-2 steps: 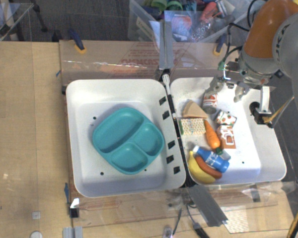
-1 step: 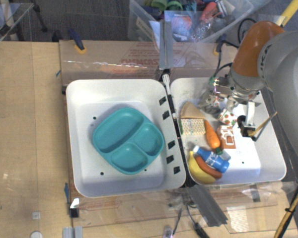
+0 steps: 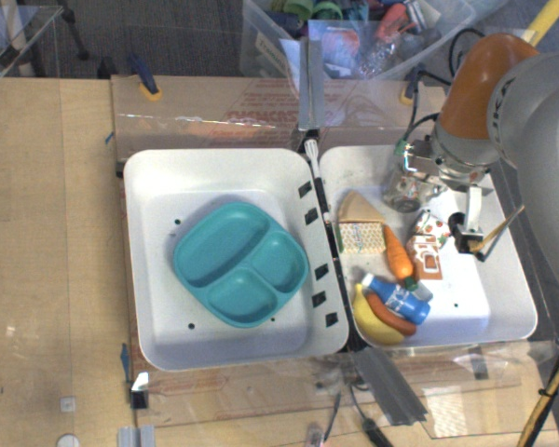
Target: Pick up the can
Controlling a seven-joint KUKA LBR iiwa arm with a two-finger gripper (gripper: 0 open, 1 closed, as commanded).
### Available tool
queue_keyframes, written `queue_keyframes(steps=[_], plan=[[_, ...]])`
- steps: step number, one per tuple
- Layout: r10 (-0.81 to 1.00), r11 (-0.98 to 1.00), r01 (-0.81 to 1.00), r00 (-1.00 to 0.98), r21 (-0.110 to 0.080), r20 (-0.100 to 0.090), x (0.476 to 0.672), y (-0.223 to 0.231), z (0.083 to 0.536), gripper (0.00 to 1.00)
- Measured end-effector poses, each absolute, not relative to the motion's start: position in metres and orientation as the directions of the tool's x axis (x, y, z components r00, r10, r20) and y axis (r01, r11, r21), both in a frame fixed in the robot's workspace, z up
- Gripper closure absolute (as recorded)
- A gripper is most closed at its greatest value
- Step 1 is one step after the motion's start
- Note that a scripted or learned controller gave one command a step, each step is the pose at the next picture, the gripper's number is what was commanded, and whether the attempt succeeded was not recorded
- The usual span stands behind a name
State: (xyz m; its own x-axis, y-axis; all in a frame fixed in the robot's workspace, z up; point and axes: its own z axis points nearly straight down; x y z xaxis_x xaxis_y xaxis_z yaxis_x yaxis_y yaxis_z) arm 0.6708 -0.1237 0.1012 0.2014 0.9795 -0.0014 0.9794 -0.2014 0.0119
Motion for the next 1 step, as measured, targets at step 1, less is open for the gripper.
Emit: queue_keyframes(steps=[1], plan=[[0.958, -0.288, 0.958, 0.288, 0.000, 0.000, 0.6528, -0.0900, 0.2333, 1.00]])
